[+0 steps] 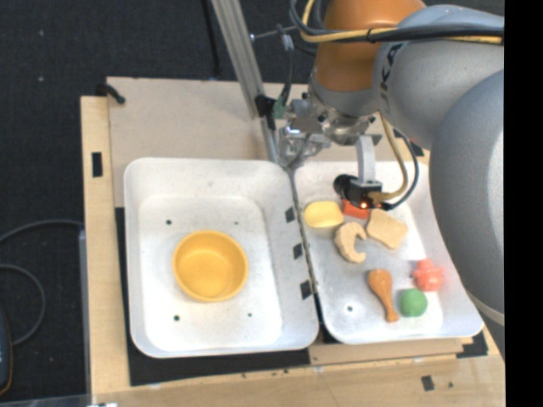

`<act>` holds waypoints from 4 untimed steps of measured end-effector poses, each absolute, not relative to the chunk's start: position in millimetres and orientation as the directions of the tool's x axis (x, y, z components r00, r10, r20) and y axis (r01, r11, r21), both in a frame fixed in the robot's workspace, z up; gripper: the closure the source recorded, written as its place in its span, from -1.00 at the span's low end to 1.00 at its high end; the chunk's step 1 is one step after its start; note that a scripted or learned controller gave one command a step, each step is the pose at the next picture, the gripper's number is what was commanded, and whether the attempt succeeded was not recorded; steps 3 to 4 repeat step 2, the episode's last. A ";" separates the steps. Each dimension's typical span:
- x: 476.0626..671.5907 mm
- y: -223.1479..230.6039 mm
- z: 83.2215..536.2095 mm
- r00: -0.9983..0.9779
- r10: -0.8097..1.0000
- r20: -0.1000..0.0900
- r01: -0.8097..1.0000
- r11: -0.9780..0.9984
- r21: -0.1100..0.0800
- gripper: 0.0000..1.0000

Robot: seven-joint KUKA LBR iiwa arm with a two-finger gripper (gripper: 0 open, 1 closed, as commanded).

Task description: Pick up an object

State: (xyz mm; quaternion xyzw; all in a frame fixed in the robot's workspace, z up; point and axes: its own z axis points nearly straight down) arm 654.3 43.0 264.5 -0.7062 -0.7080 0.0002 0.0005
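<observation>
My gripper (295,149) hangs above the back edge of the bins, near the divider between them, with nothing visibly between its fingers. In the right bin (450,312) lie a yellow oval piece (322,214), a tan bread-like piece (388,231), a beige curved piece (349,242), an orange drumstick (383,293), a green ball (413,302), a red-pink piece (428,275) and a small orange piece (356,212). A yellow bowl (210,265) sits in the left bin (153,202).
A slanted metal rail (237,49) rises behind the bins, close to the gripper. The arm's large grey body covers the right side above the right bin. The bench's wooden board (170,113) lies bare behind the left bin.
</observation>
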 end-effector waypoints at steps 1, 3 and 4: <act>655.9 84.8 256.4 -0.006 1.000 0.000 1.000 0.006 -0.001 1.00; 656.0 82.4 256.9 -0.003 1.000 -0.001 1.000 0.003 0.000 -1.00; 656.0 82.4 256.9 -0.003 1.000 -0.001 1.000 0.003 0.000 -1.00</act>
